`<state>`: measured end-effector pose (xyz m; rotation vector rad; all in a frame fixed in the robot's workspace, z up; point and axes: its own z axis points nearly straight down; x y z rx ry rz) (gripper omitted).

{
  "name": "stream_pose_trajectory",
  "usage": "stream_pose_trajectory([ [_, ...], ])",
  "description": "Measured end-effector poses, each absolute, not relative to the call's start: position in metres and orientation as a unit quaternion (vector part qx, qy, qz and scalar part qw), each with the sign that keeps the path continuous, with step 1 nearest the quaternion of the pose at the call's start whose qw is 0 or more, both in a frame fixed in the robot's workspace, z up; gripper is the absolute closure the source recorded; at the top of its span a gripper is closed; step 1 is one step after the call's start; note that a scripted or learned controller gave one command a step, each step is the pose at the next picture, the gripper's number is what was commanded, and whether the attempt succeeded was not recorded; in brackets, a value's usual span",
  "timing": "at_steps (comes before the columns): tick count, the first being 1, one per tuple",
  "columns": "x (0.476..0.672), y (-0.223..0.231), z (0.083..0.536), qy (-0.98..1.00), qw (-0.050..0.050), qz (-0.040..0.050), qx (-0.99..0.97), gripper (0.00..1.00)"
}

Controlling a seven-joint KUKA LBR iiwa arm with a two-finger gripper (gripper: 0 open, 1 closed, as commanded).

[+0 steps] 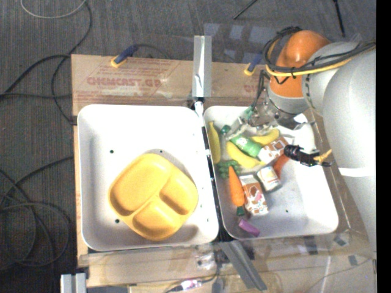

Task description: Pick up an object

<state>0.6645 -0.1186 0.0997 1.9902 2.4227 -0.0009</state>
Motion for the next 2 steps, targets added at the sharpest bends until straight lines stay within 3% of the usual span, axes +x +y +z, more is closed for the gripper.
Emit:
stream_pose_trajectory([
  [1, 0.664, -0.118, 0.108, 0.773, 0.002, -0.0013, 0.634, 1.00],
  [2, 0.626, -0.083, 0.228, 0.757, 0.000, -0.0005, 0.654, 1.00],
])
